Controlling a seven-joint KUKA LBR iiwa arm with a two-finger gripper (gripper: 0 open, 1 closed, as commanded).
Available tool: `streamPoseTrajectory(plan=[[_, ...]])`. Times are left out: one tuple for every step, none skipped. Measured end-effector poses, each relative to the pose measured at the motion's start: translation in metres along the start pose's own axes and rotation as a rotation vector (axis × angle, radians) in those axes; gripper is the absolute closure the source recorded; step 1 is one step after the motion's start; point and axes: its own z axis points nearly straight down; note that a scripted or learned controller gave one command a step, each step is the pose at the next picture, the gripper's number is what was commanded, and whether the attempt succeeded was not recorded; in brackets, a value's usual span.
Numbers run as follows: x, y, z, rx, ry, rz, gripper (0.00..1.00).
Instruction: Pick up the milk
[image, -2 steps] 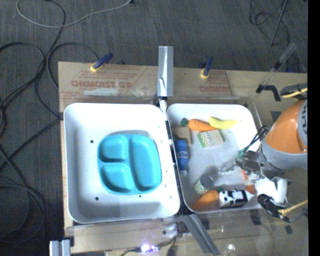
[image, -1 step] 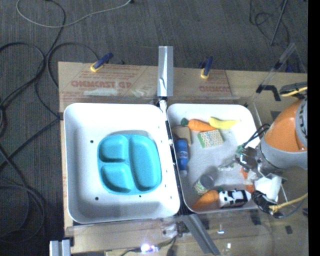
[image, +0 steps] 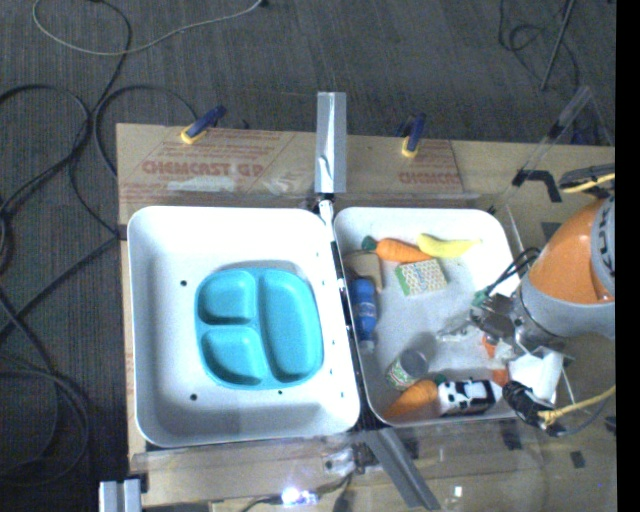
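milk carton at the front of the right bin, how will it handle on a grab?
The milk carton lies on its side, so probably won't tip. It looks rigid and light. Wedged against the carrot and bin wall, it may jam or drag the carrot.

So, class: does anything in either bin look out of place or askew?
Nothing looks spilled or damaged. The milk lies on its side at the right bin's near edge, beside a carrot.

Smooth, slightly glossy white plastic bins (image: 150, 300); glossy turquoise plastic divided tray (image: 262, 325); matt printed brown cardboard (image: 215, 165) covering the counter; shiny metal bar (image: 330, 140); rough dark carpeted floor (image: 80, 100).
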Motion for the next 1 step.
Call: streamPoseTrajectory(plan=[[0.0537, -0.0282, 0.0122, -0.019, -0.027, -0.001, 0.0]])
